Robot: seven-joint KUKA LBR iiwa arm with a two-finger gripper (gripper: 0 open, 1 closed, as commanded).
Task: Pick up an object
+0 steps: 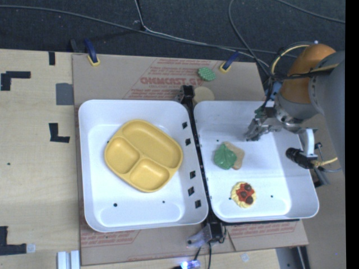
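In the right bin (280,206) a green leafy toy lies on a tan slab (227,156) near the bin's left side. A small round yellow piece with red topping (243,194) rests toward the front. My gripper (253,132) hangs low over the bin's upper right area, to the right of and above the green toy, apart from it. I see nothing between its fingers.
The left bin (95,206) holds a yellow divided plate (143,154). A small green waffle-like piece (206,73) lies on the cardboard behind the bins. Blue clamps and cables run along the back. The arm's body fills the right side.
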